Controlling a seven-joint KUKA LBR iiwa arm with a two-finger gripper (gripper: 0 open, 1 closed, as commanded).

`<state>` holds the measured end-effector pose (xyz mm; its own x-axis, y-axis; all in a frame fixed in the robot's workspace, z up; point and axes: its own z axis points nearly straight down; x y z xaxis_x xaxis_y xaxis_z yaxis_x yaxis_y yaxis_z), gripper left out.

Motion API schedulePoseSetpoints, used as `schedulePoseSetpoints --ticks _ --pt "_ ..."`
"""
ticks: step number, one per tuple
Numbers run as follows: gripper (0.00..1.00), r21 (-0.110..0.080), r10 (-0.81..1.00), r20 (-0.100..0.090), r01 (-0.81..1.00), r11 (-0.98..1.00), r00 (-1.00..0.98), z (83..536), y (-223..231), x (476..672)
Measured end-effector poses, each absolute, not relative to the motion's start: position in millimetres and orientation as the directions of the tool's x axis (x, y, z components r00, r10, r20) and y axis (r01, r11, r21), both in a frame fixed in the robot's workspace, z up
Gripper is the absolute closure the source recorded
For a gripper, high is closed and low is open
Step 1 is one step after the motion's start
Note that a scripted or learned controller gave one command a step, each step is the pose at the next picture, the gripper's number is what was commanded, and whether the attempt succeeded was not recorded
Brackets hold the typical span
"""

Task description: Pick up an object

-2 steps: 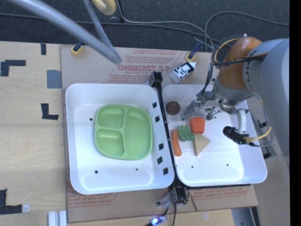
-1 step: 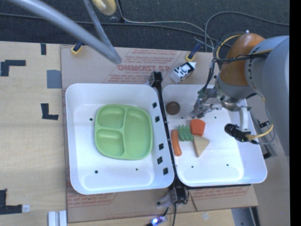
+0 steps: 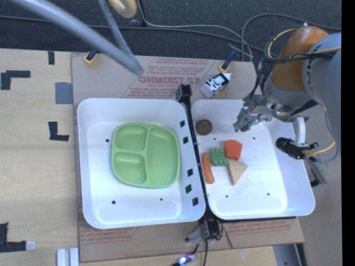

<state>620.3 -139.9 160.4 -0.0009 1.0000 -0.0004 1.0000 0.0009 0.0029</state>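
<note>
Overhead:
1. Gripper (image 3: 243,124) hovers near the right bin's (image 3: 288,201) far edge; finger state cannot be told.
2. Toy carrot (image 3: 207,168), green piece (image 3: 217,156), red block (image 3: 233,149) and wedge (image 3: 237,172) cluster left; bare floor lies right.

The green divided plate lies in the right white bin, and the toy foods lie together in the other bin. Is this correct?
Not quite. The camera view shows the green divided plate in the left white bin, not the right one. The toy foods, an orange carrot, a red block, a tan wedge and a brown round piece, do lie together in the other bin, the right white bin.
</note>
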Motion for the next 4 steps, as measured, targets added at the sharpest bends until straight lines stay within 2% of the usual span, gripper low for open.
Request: schedulePoseSetpoints --ticks 1,2,4 --pt "1.0 0.003 1.0 0.0 1.0 0.001 -0.001 210 -138 611.2" --pt "1.0 0.002 1.0 0.0 1.0 0.002 -0.002 237 -138 611.8" --pt "1.0 -0.003 1.0 0.0 1.0 0.004 -0.004 217 -33 596.0"
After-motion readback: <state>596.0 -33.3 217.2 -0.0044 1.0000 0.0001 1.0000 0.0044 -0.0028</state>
